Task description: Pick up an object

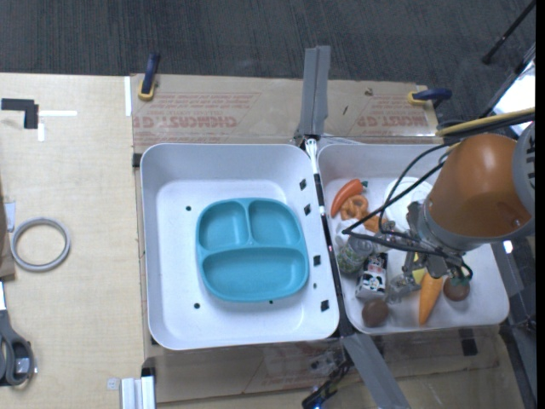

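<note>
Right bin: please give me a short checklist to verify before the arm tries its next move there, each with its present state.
1. Gripper is above the right bin: ok.
2. Objects are there to pick, such as the carrot and the red pepper: ok.
3. Something sits between the fingers: cannot tell.
4. Objects have space around them: not ok, they lie crowded together.
5. Blue plate in the left bin lies apart from the arm: ok.

Bright, even overhead light; slightly soft.

Bench (77, 160): 2 bins (162, 313), tape roll (38, 244)
</note>
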You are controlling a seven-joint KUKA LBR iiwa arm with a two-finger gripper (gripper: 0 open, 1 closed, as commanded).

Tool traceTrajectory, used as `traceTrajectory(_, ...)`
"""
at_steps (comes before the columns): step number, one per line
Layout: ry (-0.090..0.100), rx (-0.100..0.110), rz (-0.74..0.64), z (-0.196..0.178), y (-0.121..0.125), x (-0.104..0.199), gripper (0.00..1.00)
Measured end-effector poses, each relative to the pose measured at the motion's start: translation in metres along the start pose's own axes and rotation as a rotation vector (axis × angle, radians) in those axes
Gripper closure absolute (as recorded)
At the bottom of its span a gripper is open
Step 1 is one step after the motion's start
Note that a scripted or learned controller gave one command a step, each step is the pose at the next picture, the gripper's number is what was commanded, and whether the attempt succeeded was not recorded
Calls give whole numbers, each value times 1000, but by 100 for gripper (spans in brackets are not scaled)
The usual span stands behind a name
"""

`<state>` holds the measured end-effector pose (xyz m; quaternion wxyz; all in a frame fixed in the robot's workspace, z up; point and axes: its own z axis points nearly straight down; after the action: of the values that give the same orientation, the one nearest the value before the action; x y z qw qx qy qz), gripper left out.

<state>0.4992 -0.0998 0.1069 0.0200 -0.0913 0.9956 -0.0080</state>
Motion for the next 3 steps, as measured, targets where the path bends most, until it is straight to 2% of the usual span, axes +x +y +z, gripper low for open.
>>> traceTrajectory(1,6,-4,15,2,-16,-67,0)
traceTrajectory(3,9,-11,249,2,-15,-77,0)
